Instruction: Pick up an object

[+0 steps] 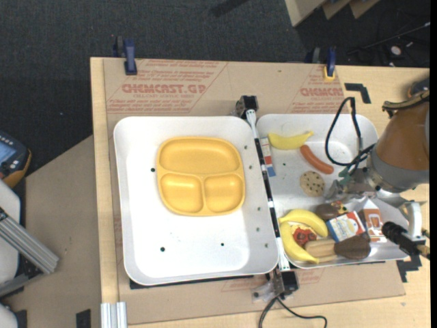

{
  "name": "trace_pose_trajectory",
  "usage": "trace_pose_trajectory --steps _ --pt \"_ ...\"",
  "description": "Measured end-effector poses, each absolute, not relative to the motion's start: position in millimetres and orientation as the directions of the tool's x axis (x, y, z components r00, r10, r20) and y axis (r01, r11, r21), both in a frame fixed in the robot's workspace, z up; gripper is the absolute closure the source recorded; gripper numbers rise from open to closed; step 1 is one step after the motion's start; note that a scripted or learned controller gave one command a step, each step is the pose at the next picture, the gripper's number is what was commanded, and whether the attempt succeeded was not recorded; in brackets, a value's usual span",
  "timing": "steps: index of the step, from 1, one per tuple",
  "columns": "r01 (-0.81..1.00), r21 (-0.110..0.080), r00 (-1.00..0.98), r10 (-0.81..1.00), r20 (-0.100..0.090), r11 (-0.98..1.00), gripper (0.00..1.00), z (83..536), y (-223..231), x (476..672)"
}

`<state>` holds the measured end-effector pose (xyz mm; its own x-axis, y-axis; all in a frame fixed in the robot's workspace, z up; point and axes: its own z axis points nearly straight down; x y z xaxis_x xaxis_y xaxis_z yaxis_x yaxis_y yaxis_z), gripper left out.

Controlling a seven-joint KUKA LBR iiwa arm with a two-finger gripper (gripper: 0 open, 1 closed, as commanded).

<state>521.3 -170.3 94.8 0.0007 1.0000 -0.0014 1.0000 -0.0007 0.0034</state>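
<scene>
Two shallow white bins on a brown bench printed "CHEMCAST GP", the arm over the right one.

The left white plastic bin [136, 203] holds a smooth yellow three-compartment plastic tray [201, 174]. The right white bin [290, 125] holds toy food: a small yellow banana [289, 140] at the back, an orange-red sausage [316, 159] just right of it, a round speckled cookie [313, 182] below that, and at the front a larger banana [300, 234] beside a dark brown lump [353, 248] and a white and orange carton [345, 225] whose print is too small to read. The grey and orange arm's gripper [343, 188] sits low beside the cookie; I cannot tell how it is set.
</scene>
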Motion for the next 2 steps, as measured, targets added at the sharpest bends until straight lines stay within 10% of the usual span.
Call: trace_pose_trajectory --steps 1,2 --pt "1.000 0.012 -0.003 1.000 -0.003 0.003 1.00 199.5 -148.1 524.5" --pt "1.000 0.003 -0.006 1.000 0.000 0.006 1.00 140.1 -115.9 596.0"
